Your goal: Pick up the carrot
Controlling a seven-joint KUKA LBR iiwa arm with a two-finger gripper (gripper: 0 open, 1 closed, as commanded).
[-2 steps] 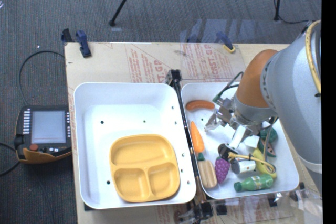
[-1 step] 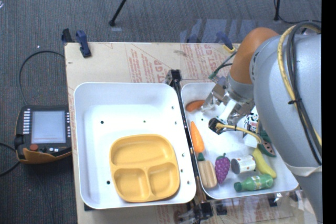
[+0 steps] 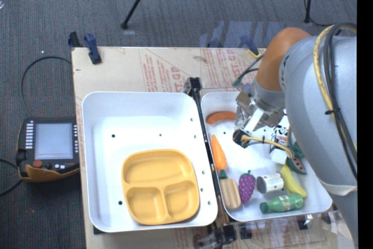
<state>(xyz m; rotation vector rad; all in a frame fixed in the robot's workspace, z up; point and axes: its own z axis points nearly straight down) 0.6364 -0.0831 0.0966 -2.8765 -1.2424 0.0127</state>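
The orange carrot [image 3: 218, 152] with a green top lies in the right bin [image 3: 319, 202], close along its left wall and pointing toward the far end. My gripper [image 3: 245, 118] hangs over the upper middle of that bin, to the right of and beyond the carrot, apart from it. I see nothing held in it.
An orange-brown sausage [image 3: 220, 117] lies just left of the gripper. Nearer the front are a wooden bread piece [image 3: 230, 193], purple grapes [image 3: 247, 185], a can [image 3: 269, 182], a banana [image 3: 293, 181] and a green bottle [image 3: 282, 203]. The left bin [image 3: 99, 125] holds a yellow divided plate [image 3: 160, 186].
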